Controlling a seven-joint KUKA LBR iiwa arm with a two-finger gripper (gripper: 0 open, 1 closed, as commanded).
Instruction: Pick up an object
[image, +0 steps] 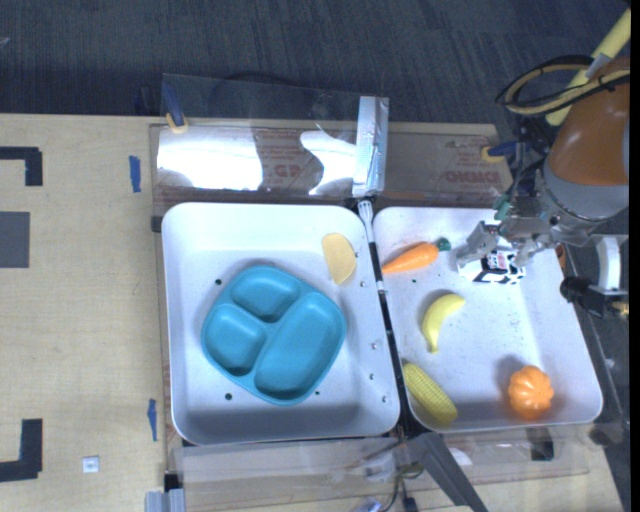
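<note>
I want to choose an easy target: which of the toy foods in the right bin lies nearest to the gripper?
The carrot. It lies at the right bin's far edge, just left of the gripper. The banana, corn and pumpkin lie farther toward the near side.

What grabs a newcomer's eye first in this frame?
Probably the big blue divided plate in the left bin, with a pale yellow chip-shaped piece near that bin's top right corner. Next, the bright toy food in the right bin: carrot at top left, banana in the middle, corn at bottom left, orange pumpkin at bottom right. The tool hangs over the right bin's top edge, above a small black-and-white object.
</note>
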